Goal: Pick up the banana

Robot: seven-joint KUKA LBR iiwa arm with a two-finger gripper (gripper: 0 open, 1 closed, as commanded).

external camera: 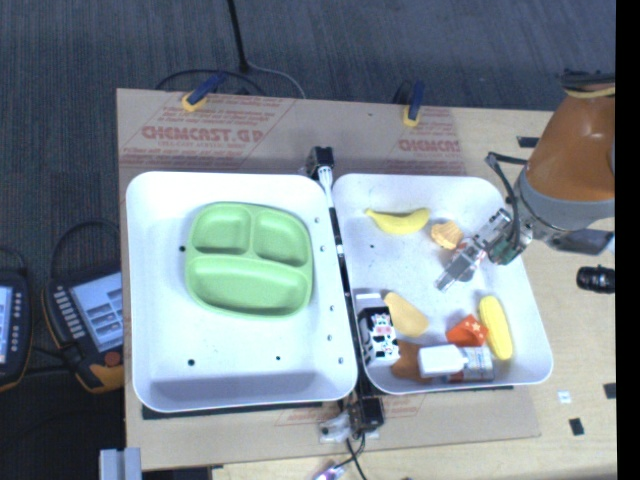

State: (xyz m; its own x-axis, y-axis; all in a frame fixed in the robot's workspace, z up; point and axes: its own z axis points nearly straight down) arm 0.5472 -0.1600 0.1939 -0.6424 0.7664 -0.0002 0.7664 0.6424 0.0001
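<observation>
Banana lies loose at the far end of the right bin, near the divider. Gripper hovers over mid-bin, right of and nearer than the banana, beside a small orange piece. Nothing between its fingers; can't tell if they're apart or together. Green tray sits in the left bin.
</observation>
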